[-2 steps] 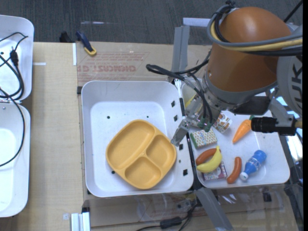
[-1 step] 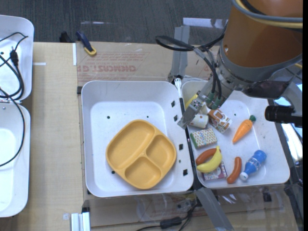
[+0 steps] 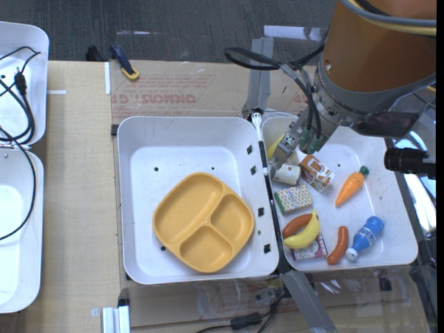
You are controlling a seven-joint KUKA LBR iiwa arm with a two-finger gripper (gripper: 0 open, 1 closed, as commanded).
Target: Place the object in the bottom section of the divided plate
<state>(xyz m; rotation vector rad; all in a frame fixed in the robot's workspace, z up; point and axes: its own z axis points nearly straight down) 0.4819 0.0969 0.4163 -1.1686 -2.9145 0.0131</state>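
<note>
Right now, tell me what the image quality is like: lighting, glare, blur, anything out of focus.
Camera view: even, soft light with faint shadows under the divided plate; the arm's orange band looms large and soft-edged at the top right, close to the lens; a bright bluish-white glare streak runs beside the right bin; the carrot and the banana look sharp.

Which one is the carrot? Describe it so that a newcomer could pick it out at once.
Start at the right white bin, the one crowded with toy food. Go to its right side, above the small blue bottle. The carrot lies there on a slant, apart from the rest: a plain orange cone with a green tip at its upper end, unlike the reddish sausage lower down.
</note>
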